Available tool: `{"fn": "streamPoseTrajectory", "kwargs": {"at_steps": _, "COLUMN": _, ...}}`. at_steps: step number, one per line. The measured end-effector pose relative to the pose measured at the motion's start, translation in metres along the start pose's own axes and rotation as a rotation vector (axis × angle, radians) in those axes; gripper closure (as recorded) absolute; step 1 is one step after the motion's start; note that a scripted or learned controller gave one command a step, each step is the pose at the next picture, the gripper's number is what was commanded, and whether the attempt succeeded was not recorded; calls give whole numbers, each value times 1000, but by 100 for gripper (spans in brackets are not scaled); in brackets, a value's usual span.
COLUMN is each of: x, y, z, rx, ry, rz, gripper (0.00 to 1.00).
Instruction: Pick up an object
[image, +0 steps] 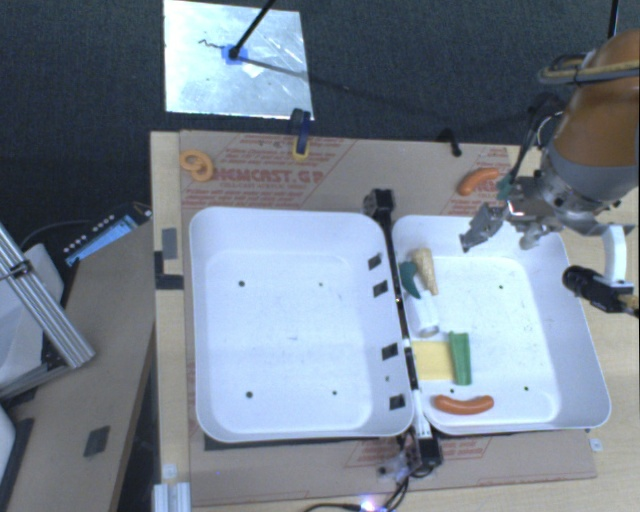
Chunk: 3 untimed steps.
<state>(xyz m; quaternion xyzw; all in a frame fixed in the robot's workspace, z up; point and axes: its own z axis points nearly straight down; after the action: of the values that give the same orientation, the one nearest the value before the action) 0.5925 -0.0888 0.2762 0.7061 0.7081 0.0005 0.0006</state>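
The right bin (560, 330) holds several small items along its left side: a beige cone (424, 268), a teal piece (408, 279), a white cylinder (428, 316), a yellow block (431, 360), a green block (459, 357) and an orange sausage (462, 404). My gripper (503, 232) hangs over the bin's far edge, up and to the right of the cone. It is open, with nothing between its fingers. The grey arm with its orange band rises behind it at the top right.
The left bin (290, 320) sits beside the right one, with a black hinge strip (398, 320) between them. A second orange sausage (478, 181) and an orange ring (197, 164) lie on the cardboard beyond the bins. A clamp (299, 135) stands at the far edge.
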Motion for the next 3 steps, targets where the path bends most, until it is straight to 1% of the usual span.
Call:
{"fn": "streamPoseTrajectory", "kwargs": {"at_steps": 1, "x": 0, "y": 1, "z": -11, "rx": -3, "ry": 1, "rz": -3, "gripper": 100}}
{"fn": "streamPoseTrajectory", "kwargs": {"at_steps": 2, "x": 15, "y": 1, "z": -203, "rx": -21, "ry": -3, "rz": -4, "gripper": 100}}
{"fn": "streamPoseTrajectory", "kwargs": {"at_steps": 3, "x": 47, "y": -31, "z": -220, "rx": -3, "ry": 1, "rz": -5, "gripper": 100}}
